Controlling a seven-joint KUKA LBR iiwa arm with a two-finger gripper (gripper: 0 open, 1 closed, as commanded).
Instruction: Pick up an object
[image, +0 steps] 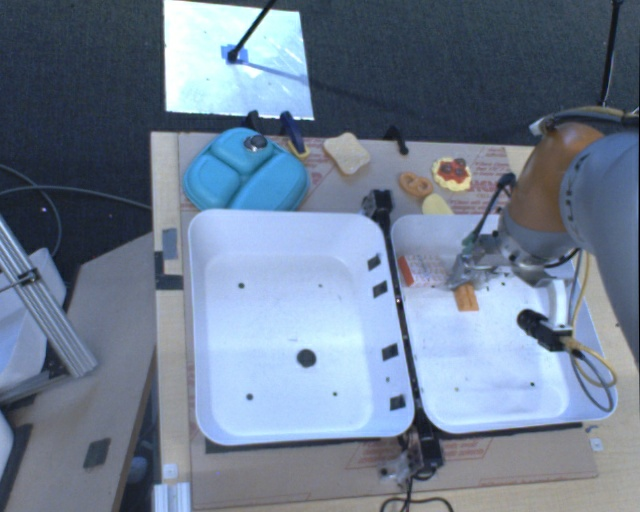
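Dark carpet lies all around the surface (170, 300), where two white bins sit side by side. Toys like the blue tray (245, 172), the toast (347, 153) and the pizza (452, 173) sit behind the bins, out of reach. The right bin (500, 400) has an orange block (466, 297) and a red block (407, 269) to grab. The arm (575, 190) bends down from the right. Its hand (468, 272) sits low, right above the orange block. I cannot tell if it is open or holding anything.

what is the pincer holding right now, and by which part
It cannot be told. The pincer is low in the right bin, right at the small orange block, but the view does not show a hold on it.
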